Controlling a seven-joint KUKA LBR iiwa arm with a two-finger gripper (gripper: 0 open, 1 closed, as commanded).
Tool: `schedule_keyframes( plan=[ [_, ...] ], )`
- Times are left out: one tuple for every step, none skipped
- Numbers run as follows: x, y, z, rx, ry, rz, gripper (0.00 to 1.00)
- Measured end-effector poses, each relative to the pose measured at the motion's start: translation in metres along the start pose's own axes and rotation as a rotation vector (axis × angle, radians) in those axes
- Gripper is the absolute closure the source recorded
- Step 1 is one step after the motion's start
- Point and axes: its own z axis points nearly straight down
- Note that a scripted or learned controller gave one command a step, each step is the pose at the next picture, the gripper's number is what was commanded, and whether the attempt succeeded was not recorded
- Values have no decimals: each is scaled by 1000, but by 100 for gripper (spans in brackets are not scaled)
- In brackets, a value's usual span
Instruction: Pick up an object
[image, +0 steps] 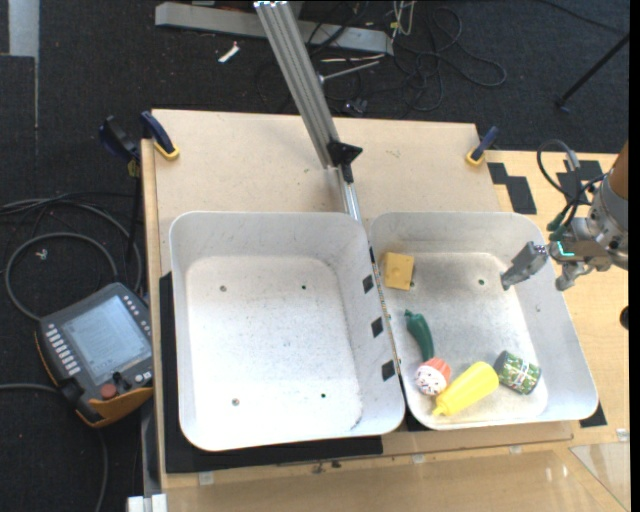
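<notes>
the hand (545, 265) sits at about three o'clock in the camera view, over the right rim of the right bin (462, 228). its two fingers (523, 264) are spread apart with nothing between them, so it is open and carries no load. one finger reaches over the bin's upper right part, the other stays near the rim.

the things to pick lie in the right bin. a tan square block (398, 271) rests at about ten o'clock in that bin, close to the wall shared with the left bin (195, 235). a green pepper-shaped toy (418, 331) lies near the bin's middle left, slanting down toward five o'clock. just below it, a small round white and red toy (432, 377) touches or nearly touches a yellow elongated toy (466, 388), which lies tilted along the bottom edge at about six o'clock. just beside the yellow toy's upper end sits a small green patterned can (518, 372), at about five o'clock in the bin. all of these lie well apart from the hand.

both bins stand side by side on the worktop (260, 160).
</notes>
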Motion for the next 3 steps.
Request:
schedule_keyframes(
  plan=[
    [0, 1, -2, -3, -1, 1, 0],
    [-1, 2, 42, 1, 0, 2, 0],
    [4, -7, 91, 2, 1, 3, 0]
  ],
)
